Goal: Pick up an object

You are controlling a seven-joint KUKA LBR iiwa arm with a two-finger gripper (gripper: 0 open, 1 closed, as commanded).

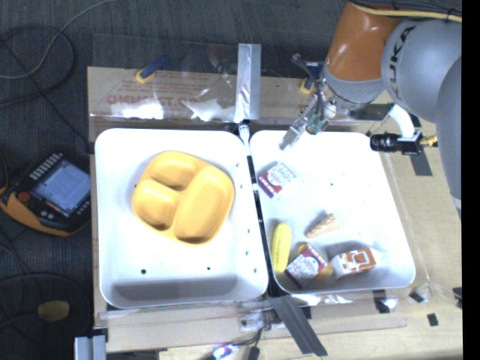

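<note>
My gripper [302,130] hangs over the far left corner of the right bin [375,193], below the orange wrist band. It is above and to the right of a purple-and-white packet [275,178] and apart from it. Further toward the front of this bin lie a yellow corn-like piece [280,247], a beige wedge [321,226], a maroon-and-white carton [306,265] and an orange-and-white carton [355,261]. A large yellow lumpy object [182,196] lies in the left bin [120,268].
A metal divider post [248,81] stands behind the seam between the bins. Crumpled clear plastic [172,96] lies on the board behind the left bin. A black fitting [394,142] juts from the arm over the right bin's far right rim. A handheld pendant [52,193] rests left of the bench.
</note>
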